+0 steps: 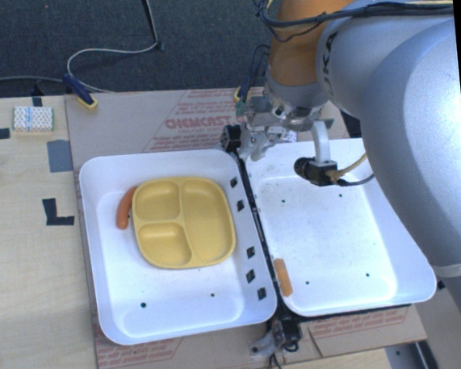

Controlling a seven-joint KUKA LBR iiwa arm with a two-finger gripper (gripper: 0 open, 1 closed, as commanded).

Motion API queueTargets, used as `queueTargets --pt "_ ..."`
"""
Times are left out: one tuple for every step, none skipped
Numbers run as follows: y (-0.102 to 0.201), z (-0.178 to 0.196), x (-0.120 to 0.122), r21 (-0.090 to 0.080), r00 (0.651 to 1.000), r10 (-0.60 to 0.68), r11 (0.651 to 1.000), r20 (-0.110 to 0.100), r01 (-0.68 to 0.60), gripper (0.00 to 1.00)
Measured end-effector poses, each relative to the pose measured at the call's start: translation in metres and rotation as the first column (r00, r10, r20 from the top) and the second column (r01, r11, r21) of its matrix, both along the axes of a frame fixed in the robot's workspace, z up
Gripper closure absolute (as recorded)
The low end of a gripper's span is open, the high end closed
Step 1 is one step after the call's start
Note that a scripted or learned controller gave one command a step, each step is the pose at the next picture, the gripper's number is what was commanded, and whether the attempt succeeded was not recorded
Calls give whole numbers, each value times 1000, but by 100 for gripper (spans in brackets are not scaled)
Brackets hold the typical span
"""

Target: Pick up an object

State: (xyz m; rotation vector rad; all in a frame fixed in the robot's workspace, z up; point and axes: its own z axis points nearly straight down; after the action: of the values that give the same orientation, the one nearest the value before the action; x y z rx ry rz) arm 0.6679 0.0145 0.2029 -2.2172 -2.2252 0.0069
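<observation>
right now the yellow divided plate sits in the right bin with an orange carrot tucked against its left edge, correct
Not quite: the camera view shows the yellow divided plate in the left bin, not the right bin. The rest stands: an orange carrot lies tucked against its left edge.

Divided plate [184,222] in L bin [113,312], sausage [123,209] touching its left edge. Carrot piece [282,276] in R bin [366,248], by front-left wall.
</observation>
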Motion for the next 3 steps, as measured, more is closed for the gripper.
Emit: queueTargets --pt "0 0 0 -1 1000 0 1000 0 0 0" --pt "1 9 0 0 1000 1 1000 -1 -1 100" --pt "0 9 0 0 1000 1 1000 -1 -1 0"
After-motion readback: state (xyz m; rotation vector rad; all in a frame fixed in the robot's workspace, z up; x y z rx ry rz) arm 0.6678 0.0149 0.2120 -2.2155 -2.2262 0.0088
